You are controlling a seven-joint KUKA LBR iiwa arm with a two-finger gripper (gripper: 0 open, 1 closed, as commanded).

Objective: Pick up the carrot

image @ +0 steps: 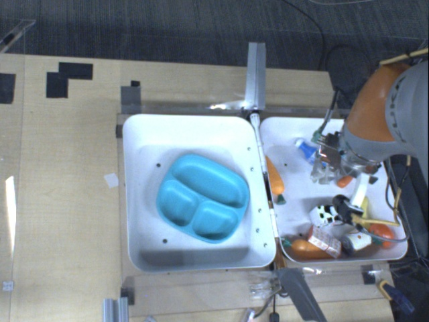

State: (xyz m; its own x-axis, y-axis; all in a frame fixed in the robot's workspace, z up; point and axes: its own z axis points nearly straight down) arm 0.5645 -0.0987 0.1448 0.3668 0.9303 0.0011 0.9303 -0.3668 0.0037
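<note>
carrot [273, 176]: lying along left wall of right bin [295, 134], green end toward the front, nothing touching it
gripper [326, 170]: over mid right bin, just right of carrot, near a blue thing [306, 149]
jaws: can't tell tbh, too blurry
left bin [144, 153]: blue tray [202, 198] w/ 3 compartments
front of right bin: toy pile [338, 235]

A blue divided tray [203, 197] lies in the left bin [141, 180] — toys cluster [342, 230] in the right bin [288, 129].

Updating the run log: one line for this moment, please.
gripper: over right bin, grasp unclear | carrot: at bin's left wall, not held | blue tray: left bin
</note>
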